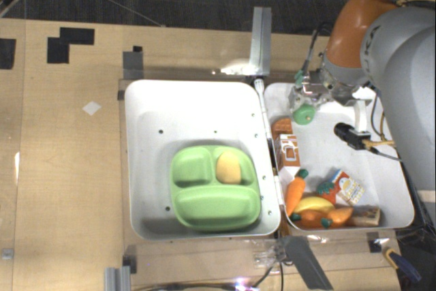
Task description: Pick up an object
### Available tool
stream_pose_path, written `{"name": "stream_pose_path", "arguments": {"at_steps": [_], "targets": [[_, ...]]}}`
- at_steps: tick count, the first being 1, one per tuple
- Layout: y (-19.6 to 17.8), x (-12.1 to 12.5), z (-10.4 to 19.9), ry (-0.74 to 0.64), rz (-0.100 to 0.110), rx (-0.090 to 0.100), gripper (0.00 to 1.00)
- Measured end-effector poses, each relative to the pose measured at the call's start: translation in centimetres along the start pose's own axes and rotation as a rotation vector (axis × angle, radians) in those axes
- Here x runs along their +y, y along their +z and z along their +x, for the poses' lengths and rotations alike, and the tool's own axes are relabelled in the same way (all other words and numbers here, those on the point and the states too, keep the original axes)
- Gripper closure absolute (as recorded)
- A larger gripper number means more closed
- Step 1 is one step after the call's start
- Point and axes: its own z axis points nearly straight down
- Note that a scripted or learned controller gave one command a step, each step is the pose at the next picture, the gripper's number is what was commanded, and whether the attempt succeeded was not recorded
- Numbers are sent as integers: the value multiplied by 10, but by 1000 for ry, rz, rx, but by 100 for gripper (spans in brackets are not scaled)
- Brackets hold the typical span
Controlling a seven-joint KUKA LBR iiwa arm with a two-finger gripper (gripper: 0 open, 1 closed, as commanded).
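Observation:
My gripper [304, 108] hangs over the far left corner of the right bin [402, 204], below the orange band of the arm. A small round green object [304, 115] sits between its fingertips, and the fingers are shut on it. Lower in the same bin lie a carrot [294, 193], a banana [315, 204], an orange fruit piece [338, 217], a small colourful carton [346, 187] and a brown block [366, 216]. An orange-brown packet [288, 150] lies along the bin's left wall, just below the gripper.
The left bin [146, 119] holds a green divided plate [204, 204] with a yellow lemon-like fruit [229, 167] in its upper right compartment. A metal post [261, 44] stands behind the wall between the bins. The arm's body covers the right bin's far right side.

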Motion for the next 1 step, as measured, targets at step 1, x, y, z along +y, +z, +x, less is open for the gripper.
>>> {"name": "stream_pose_path", "arguments": {"at_steps": [1], "targets": [[-118, -94, 68, -152, 6, 3, 100]]}}
